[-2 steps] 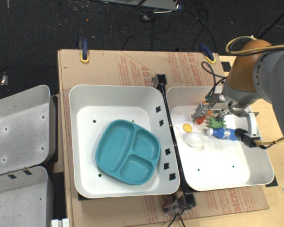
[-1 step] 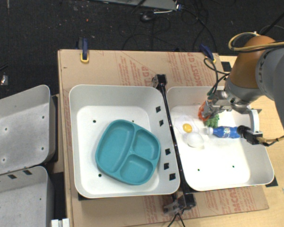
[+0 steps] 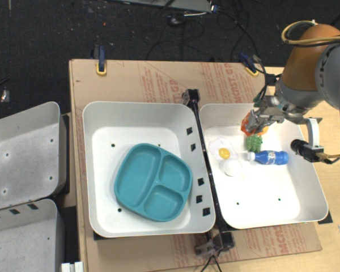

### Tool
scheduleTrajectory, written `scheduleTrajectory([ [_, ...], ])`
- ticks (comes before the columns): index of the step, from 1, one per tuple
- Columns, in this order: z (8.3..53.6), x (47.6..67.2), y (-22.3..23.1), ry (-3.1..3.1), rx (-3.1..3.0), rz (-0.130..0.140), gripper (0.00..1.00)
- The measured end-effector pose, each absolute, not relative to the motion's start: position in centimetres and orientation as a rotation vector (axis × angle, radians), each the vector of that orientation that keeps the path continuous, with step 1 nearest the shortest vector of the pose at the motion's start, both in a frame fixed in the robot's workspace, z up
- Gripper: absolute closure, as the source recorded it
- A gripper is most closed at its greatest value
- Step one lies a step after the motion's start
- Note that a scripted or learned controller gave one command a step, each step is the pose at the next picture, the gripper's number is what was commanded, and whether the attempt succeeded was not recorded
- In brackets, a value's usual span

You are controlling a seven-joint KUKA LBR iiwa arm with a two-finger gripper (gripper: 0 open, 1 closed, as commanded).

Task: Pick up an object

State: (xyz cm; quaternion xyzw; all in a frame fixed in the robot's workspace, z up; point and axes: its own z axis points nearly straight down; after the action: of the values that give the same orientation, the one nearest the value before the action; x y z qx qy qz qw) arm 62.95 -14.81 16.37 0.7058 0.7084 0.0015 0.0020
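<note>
Beneath my gripper [image 3: 259, 119], grip state unreadable, sits the orange-green toy [image 3: 253, 132], so I'd descend squarely centred.

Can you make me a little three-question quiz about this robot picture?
1. True or false: the teal divided plate lies in the left bin.
2. Which lies closest to the blue bottle? A) the green toy B) the teal divided plate C) the yellow clamp
3. Fill in: the gripper hovers over the ____ bin.

Key: 1 true. 2 A. 3 right.
</note>
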Motion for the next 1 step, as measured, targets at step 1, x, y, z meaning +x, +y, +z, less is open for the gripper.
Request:
scheduleTrajectory([
  [1,22.42,63.94,-14.85,2.221,2.213,0.006,1.0],
])
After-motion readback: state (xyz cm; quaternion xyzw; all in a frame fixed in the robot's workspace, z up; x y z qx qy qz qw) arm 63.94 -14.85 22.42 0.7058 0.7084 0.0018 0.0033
